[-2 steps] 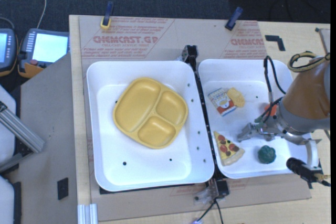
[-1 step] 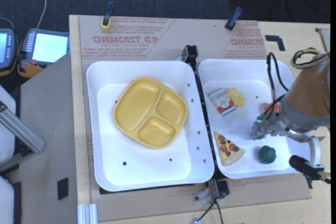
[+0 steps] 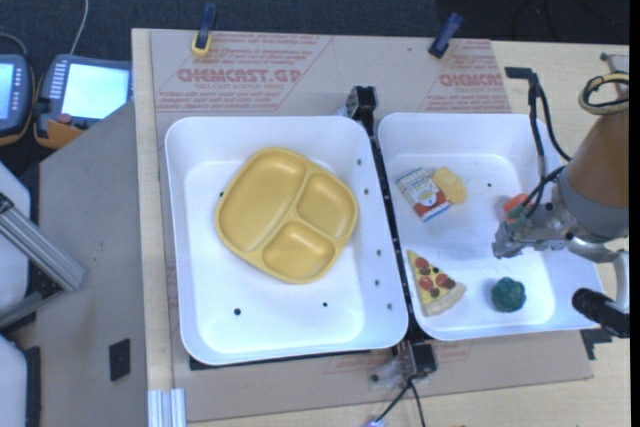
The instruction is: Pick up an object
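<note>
Hovering at the right bin's (image 3: 470, 130) right edge, your gripper (image 3: 520, 237) (opening beyond what you can tell) may nudge the green broccoli toy (image 3: 508, 294) into the near-right corner.

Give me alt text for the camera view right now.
The gripper hangs low in the right bin, above a green broccoli toy, with a pizza slice and small box nearby. The left bin holds a yellow divided plate.
</note>
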Available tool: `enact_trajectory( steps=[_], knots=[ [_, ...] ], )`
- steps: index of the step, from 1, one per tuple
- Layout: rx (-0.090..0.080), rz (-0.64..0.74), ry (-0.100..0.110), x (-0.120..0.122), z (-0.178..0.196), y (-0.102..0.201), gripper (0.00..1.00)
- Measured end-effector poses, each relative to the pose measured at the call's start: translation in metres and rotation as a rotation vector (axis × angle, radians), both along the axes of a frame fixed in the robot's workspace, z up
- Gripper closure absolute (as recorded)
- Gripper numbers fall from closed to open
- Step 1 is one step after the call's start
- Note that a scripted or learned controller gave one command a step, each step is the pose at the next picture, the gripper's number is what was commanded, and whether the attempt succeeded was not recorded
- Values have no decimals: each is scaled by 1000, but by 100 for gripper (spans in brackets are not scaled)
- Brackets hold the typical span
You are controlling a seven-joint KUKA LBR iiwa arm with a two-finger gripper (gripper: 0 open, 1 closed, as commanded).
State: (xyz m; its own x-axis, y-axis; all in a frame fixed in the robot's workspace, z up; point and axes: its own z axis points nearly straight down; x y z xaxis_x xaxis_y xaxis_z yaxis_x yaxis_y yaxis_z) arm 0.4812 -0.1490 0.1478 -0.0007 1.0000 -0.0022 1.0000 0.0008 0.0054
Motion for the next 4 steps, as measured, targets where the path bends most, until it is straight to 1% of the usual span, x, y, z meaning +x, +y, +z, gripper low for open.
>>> enact_trajectory(
  steps=[2, 3, 4],
  knots=[
    [-1, 0, -2, 4, 115, -20, 100],
    [0, 1, 1, 5, 129, -20, 100],
    [4, 6, 6, 22, 123, 35, 100]
  ],
)
